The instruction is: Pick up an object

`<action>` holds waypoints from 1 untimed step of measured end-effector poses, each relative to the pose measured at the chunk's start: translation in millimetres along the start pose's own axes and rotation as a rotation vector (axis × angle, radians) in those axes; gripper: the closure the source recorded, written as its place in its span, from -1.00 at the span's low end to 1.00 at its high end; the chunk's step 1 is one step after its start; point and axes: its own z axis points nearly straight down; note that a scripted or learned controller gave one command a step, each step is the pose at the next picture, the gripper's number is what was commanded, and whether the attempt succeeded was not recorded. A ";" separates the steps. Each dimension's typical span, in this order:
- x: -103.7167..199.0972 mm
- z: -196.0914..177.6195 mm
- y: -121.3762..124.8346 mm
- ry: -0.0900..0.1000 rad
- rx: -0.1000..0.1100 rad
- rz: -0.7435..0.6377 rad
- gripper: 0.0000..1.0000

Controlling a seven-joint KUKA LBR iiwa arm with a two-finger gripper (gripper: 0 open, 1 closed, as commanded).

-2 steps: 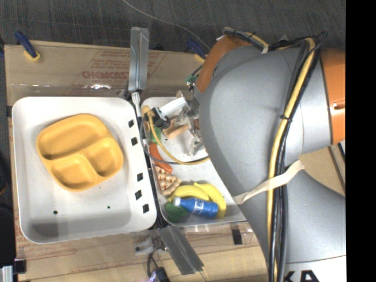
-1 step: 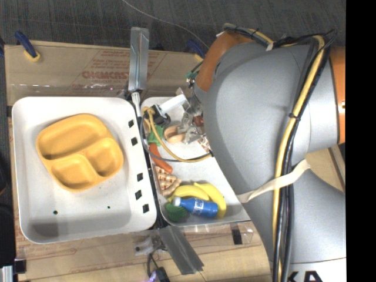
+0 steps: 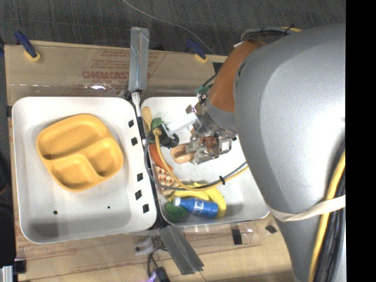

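A grey KUKA arm (image 3: 294, 116) is reaching into the right bin (image 3: 249, 207), its gripper (image 3: 202, 147) hanging low over the bin's middle, just beside a pale, sausage-shaped object (image 3: 180, 154) lying toward the bin's left wall. The jaws are facing away from the camera, and whether they are open or closed cannot be told; nothing is visibly sitting between them. The pick therefore appears not yet done: the pale object seems to be resting on the bin floor, touching or nearly touching the gripper's tip. Other candidates are crowding the bin's near edge: a blue bottle (image 3: 197, 206), a yellow banana-like piece (image 3: 218, 200) curving around it, and a green item (image 3: 176, 212) in the near left corner. In the left bin (image 3: 29, 204), a yellow divided tray (image 3: 79, 151) is lying untouched.
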 end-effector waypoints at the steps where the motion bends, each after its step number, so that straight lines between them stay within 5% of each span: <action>1: 98.2 -137.6 22.8 0.007 -0.005 -0.038 1.00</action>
